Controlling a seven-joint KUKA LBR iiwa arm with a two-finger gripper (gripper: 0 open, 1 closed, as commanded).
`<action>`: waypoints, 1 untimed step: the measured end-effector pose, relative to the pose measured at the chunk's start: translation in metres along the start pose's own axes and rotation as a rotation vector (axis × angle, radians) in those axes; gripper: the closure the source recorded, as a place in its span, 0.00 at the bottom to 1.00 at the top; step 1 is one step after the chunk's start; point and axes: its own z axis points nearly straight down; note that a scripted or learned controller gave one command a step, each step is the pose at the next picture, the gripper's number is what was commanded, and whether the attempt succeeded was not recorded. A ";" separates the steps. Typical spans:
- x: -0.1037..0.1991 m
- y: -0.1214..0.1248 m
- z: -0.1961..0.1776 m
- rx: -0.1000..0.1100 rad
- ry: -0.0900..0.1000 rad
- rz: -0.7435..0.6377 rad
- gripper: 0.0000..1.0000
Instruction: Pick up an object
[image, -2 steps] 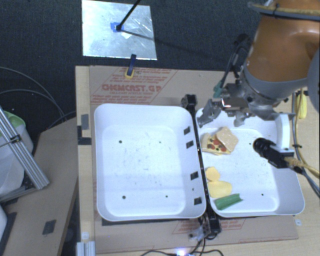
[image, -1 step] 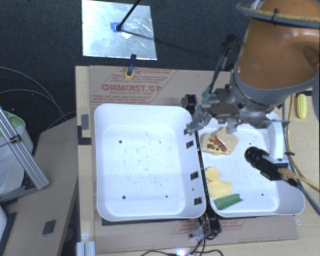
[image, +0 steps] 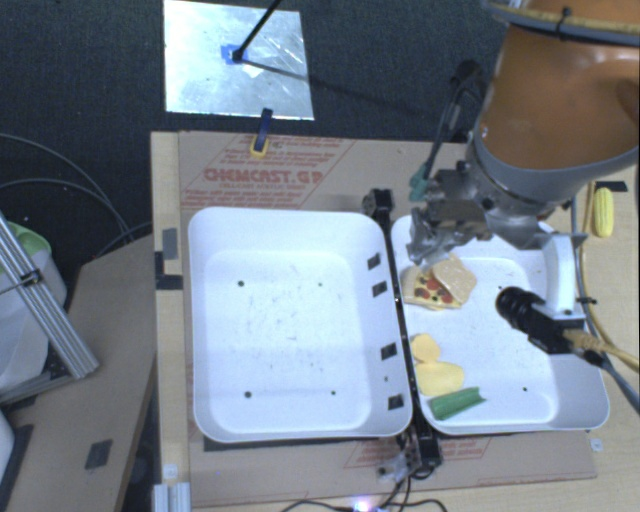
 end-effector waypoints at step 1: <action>0.000 0.001 -0.011 -0.002 0.001 -0.005 1.00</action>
